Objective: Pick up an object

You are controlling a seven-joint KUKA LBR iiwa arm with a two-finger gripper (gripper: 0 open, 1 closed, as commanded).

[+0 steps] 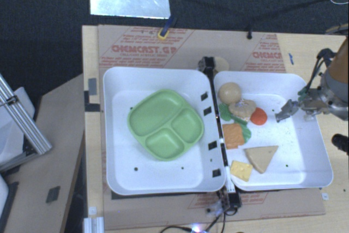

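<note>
The gripper (284, 112) hangs over the right bin (305, 172) near the red ball (258, 117) (I cannot tell how its fingers are).

Robot arm entering from the right edge, grey wrist body angled down and leftward. Gripper (283, 113) extended toward the left at low height, its grey fingertips close together with nothing visible between them.

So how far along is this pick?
Nothing looks picked yet: the food pieces, including the tomato and wedge, lie in the right bin. The gripper sits over that bin, beside the tomato, with nothing between its fingers. The grasp and lift remain.
</note>
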